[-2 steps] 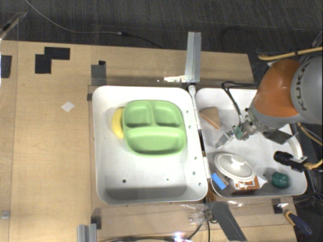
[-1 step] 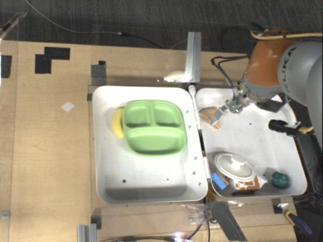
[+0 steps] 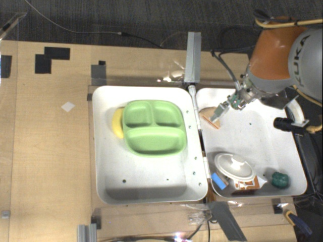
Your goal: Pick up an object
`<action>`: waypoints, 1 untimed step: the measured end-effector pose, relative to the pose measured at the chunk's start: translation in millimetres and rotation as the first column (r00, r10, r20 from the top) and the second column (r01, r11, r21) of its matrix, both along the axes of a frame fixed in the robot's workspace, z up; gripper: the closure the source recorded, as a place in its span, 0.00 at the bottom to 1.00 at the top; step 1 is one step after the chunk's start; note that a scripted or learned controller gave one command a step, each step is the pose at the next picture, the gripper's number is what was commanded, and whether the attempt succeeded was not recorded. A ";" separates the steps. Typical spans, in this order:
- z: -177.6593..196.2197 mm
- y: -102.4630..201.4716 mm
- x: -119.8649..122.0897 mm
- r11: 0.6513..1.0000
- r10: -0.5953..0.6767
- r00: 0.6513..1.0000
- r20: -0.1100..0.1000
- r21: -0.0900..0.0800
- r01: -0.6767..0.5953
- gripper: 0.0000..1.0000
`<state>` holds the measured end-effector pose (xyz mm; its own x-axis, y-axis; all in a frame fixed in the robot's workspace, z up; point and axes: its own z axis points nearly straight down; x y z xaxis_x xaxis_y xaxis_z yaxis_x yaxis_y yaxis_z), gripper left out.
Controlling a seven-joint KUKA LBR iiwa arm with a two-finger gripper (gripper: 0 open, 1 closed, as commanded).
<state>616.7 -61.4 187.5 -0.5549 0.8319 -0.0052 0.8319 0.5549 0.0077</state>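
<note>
My gripper [image 3: 218, 114] reaches down into the right bin [image 3: 262, 135] near its upper left corner, with its tips right over a small tan and orange object [image 3: 208, 119] lying against the bin's left wall. A white lidded dish [image 3: 234, 168], a blue piece [image 3: 219, 181], a brown and white carton [image 3: 249, 184] and a dark green ball [image 3: 280, 180] lie along the right bin's front edge. In the left bin [image 3: 146, 185] rests a green divided tray [image 3: 154, 126] with a yellow object [image 3: 117, 123] partly under its left side.
A grey metal post [image 3: 193, 57] stands behind the gap between the bins. The arm's orange band [image 3: 275, 49] and grey body hang over the right bin's back right. Black cables run along the right side of the bench.
</note>
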 end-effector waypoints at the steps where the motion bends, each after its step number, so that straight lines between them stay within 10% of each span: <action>1: -99.3 -27.6 31.8 0.990 0.142 0.990 0.001 -0.002 -0.142 0.00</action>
